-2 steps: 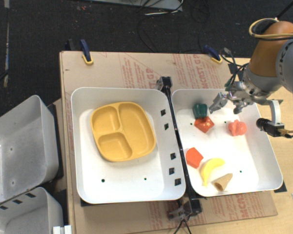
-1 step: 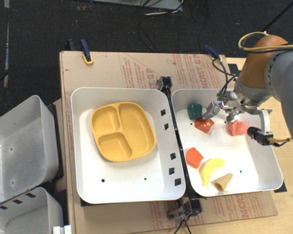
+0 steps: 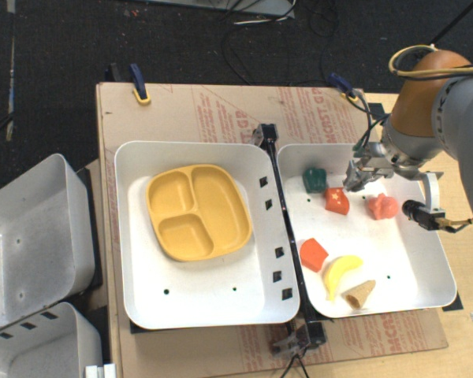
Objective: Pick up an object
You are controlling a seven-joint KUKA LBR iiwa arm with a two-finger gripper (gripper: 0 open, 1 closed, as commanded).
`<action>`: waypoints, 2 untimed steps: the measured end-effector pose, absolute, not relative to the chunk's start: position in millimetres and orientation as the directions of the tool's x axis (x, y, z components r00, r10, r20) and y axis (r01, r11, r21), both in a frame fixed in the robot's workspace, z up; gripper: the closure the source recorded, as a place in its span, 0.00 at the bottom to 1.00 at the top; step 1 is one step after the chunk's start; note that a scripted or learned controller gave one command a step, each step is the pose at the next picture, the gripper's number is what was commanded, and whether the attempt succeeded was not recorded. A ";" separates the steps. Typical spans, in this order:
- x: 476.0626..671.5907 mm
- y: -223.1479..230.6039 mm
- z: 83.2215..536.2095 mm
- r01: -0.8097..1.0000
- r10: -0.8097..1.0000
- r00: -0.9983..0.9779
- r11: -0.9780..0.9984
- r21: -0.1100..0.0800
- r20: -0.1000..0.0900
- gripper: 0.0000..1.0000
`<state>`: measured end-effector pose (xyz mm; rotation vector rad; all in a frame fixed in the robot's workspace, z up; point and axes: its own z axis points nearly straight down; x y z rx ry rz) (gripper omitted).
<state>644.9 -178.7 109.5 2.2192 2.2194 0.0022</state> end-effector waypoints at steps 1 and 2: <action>644.6 -178.4 173.9 1.000 1.000 -0.002 0.002 0.008 -0.002 1.00; 656.1 -180.6 225.6 1.000 1.000 -0.003 0.003 0.008 -0.003 1.00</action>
